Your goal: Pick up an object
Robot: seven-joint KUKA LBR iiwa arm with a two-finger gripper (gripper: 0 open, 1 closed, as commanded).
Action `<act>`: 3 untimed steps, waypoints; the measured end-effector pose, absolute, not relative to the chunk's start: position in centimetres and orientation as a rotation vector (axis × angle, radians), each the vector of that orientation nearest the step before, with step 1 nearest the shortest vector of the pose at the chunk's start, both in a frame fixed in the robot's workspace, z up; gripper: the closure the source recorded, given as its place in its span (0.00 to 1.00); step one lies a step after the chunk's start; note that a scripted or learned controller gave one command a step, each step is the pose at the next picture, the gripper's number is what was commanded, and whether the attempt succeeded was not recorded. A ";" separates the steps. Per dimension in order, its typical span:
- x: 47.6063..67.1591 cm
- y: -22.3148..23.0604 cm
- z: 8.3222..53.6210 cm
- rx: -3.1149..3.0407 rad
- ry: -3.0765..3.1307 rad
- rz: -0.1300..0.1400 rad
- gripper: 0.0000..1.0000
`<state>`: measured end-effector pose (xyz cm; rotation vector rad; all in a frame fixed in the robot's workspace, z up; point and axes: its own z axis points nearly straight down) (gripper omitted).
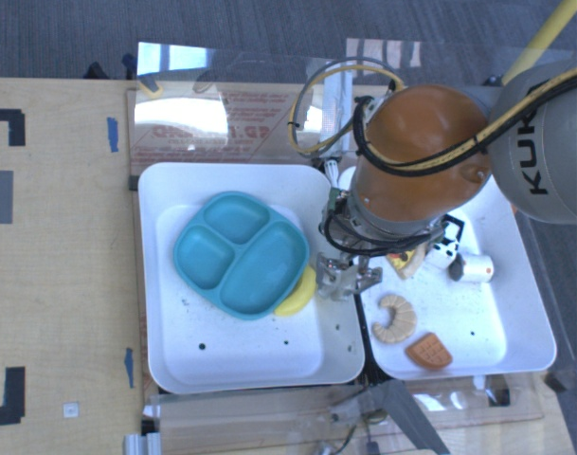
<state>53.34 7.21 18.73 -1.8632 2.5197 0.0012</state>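
Now we see the hand [343, 279] low beside the yellow banana-shaped toy [298, 295]; we cannot tell its grip.

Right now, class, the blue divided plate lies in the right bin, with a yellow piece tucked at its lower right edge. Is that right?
Not quite. The camera view shows the blue divided plate in the left bin, not the right bin. The rest holds: a yellow piece is tucked at the plate's lower right edge.
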 end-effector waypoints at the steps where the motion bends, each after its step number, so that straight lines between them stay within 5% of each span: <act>1: 48.2 14.1 14.0 -2.461 1.952 0.006 1.00; 2: 48.2 22.3 9.2 -2.032 2.384 -0.006 1.00; 3: 50.0 22.1 23.8 -1.740 2.596 -0.003 1.00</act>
